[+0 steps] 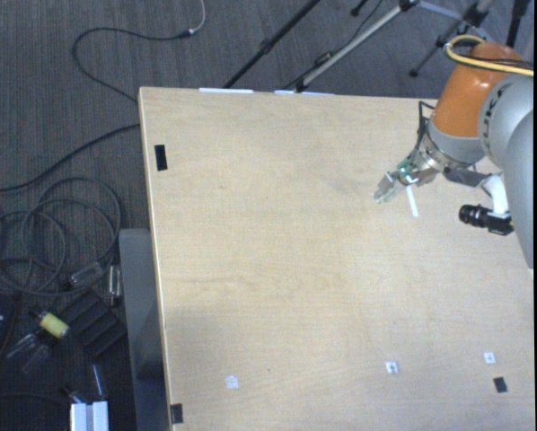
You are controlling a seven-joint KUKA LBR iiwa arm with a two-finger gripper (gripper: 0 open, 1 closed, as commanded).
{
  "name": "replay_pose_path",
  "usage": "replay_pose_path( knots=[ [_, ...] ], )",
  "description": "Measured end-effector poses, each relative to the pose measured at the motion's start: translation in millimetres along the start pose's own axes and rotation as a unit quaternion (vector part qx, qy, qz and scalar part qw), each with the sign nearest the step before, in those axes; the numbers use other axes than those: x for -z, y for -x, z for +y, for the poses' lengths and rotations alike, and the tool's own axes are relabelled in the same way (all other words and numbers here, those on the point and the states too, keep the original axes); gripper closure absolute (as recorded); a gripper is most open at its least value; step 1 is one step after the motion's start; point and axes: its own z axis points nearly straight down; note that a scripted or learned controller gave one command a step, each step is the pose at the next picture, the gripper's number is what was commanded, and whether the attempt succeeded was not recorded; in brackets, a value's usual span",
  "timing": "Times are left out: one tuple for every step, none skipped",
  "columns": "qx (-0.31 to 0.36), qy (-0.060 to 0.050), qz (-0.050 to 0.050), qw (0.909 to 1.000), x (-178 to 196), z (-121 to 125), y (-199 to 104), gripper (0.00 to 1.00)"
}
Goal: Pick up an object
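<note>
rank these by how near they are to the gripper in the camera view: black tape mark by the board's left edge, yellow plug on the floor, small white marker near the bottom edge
From the gripper:
1. small white marker, below it on the board
2. black tape mark, at the far left edge
3. yellow plug, on the floor, lower left

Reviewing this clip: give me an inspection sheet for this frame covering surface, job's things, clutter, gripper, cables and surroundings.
Surface: pale wooden board with small black and white markers near its edges.
Job's things: nothing seen.
Clutter: nothing seen on the board.
Gripper: gripper low over the board's upper right, below the orange band; nothing seen between its fingers.
Cables: black cables looped on the carpet at left; yellow cable loop atop the arm.
Surroundings: grey carpet, stand legs at top, small gear at lower left.
</note>
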Motion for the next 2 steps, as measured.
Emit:
replay_pose_path(
  knots=[
    [-0.094, -0.001, 0.004, 0.9956, 37, 18, -49, 1.00],
    [-0.051, -0.001, 0.002, 0.9987, 280, -1, 2, 1.00]
  ],
)
